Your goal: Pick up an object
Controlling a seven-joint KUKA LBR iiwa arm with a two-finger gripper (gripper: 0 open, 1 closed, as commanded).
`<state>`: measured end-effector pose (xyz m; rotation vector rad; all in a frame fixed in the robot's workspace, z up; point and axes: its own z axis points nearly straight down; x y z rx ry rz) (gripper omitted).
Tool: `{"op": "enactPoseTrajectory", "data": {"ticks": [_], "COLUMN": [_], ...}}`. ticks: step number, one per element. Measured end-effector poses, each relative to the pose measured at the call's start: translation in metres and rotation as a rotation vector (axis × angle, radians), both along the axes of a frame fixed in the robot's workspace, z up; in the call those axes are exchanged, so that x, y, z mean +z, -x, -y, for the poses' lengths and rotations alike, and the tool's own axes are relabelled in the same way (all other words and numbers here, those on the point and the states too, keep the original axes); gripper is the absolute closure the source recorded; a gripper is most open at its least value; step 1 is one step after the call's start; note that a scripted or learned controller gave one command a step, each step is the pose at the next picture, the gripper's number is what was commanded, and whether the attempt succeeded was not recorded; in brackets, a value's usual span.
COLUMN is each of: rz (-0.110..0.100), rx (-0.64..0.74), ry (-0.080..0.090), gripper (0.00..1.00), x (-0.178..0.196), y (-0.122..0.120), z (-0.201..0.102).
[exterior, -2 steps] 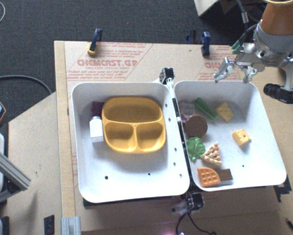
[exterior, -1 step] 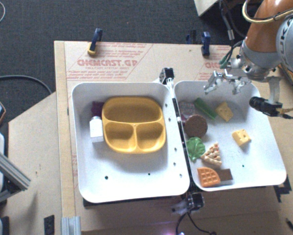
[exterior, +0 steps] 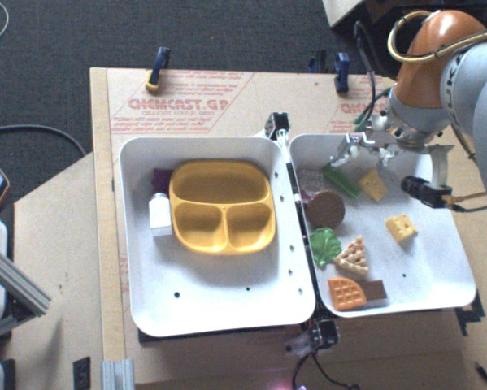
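Observation:
My gripper (exterior: 363,154) hangs over the back of the right bin (exterior: 438,283), open, with nothing between its fingers. Just below it lie a green stick-shaped piece (exterior: 341,181) and a tan cracker-like square (exterior: 373,187). Further forward in the same bin are a round brown patty (exterior: 325,210), a yellow cheese wedge (exterior: 402,228), a green lettuce leaf (exterior: 326,245), a pizza slice (exterior: 353,257), an orange waffle (exterior: 346,294) and a brown bar (exterior: 376,290).
The left bin (exterior: 219,307) holds a yellow divided tray (exterior: 223,205), with a small white bottle (exterior: 160,214) and a dark purple item (exterior: 162,177) at its left side. A ridge (exterior: 296,218) separates the two bins.

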<state>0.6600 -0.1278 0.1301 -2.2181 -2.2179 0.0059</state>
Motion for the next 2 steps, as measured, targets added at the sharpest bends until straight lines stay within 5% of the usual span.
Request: {"op": "enactPoseTrajectory", "data": {"ticks": [1,2], "rz": [0.011,0.016], "rx": [0.002,0.001], "ry": [0.005,0.004], "gripper": [0.00,1.00], "x": [-0.043,-0.030], "y": [-0.002,-0.004], "z": [0.000,0.000]}}
